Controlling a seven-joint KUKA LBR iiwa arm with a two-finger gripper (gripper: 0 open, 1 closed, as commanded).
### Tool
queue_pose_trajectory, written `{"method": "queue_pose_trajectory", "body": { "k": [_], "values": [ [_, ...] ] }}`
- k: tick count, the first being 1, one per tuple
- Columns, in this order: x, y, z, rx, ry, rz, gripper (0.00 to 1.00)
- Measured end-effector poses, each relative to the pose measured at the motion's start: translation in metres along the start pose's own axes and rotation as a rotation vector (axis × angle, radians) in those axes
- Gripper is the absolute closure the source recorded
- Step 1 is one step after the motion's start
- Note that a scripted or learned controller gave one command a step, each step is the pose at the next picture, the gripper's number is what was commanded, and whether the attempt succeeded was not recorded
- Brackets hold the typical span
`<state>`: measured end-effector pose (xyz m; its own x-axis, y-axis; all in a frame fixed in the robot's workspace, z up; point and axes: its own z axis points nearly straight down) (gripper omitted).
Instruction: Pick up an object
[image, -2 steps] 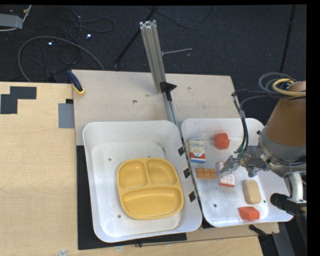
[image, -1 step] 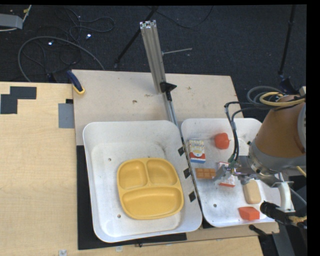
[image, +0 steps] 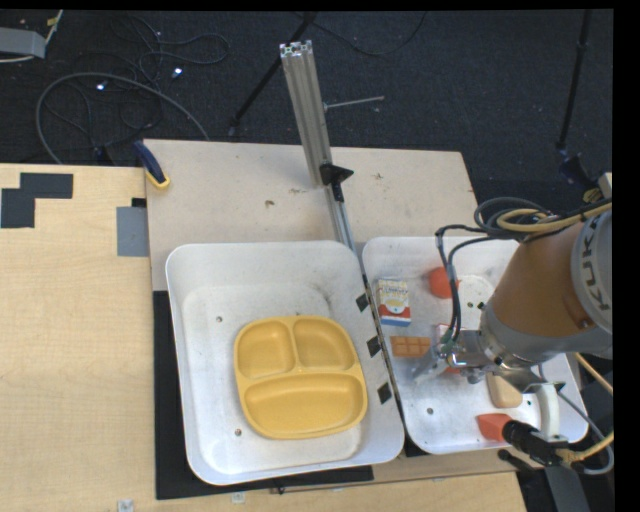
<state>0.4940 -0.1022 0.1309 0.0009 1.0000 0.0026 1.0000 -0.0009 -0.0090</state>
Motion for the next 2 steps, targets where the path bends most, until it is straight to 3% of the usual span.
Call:
{"method": "queue_pose_trajectory", "body": {
  "k": [1, 2],
  "values": [
    [-0.002, 0.001, -0.012, -0.003, -0.001, 0.005, 1.00],
    [0.001, -0.001, -0.055, -0.010, -0.002, -0.002, 1.00]
  ]
}}
